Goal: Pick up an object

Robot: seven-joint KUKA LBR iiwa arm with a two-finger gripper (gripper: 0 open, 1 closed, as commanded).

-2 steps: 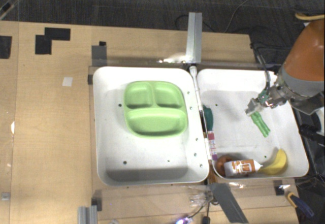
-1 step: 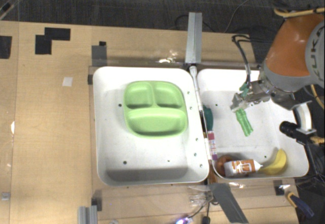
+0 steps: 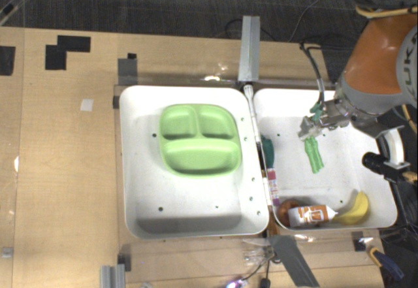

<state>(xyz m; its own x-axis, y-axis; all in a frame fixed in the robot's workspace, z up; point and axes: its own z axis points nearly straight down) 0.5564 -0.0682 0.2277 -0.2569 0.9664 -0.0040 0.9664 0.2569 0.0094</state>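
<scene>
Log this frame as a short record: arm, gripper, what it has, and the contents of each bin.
arm: reaches in from the right over the right bin
gripper: above the right bin, green strip-shaped object hanging from its fingers
left bin: green divided plate
right bin, near edge: banana, bottle with orange label
right bin, left wall: dark green item, unclear
</scene>
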